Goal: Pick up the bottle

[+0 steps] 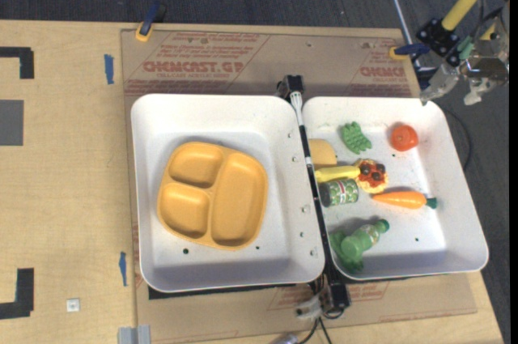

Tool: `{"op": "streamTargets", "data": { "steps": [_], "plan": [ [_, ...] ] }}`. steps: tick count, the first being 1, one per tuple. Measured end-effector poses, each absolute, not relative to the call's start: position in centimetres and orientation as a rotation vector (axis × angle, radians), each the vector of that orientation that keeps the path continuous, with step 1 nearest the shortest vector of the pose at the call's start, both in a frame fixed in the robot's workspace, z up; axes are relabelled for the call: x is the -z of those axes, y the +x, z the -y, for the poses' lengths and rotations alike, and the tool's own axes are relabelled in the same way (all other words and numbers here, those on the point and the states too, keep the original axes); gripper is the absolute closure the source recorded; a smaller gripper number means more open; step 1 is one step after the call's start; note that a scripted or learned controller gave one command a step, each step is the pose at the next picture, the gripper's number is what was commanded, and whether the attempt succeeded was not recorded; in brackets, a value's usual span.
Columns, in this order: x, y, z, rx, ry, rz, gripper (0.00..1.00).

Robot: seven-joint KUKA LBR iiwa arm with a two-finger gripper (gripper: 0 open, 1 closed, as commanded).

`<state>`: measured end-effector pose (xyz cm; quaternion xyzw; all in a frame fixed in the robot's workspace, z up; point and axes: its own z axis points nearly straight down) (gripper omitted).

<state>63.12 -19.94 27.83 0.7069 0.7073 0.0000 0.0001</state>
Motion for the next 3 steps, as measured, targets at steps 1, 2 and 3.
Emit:
{"op": "streamTargets", "data": {
  "steps": [1,2,3],
  "plan": [
    [-18.4,64.9,14.0,0.000,2.167,-2.277,0.00],
    [-8.6,64.4,9.8,-0.002,2.289,-2.148,0.00],
    [-9.7,64.5,9.8,-0.004,2.287,-2.146,1.00]
  ]
}}
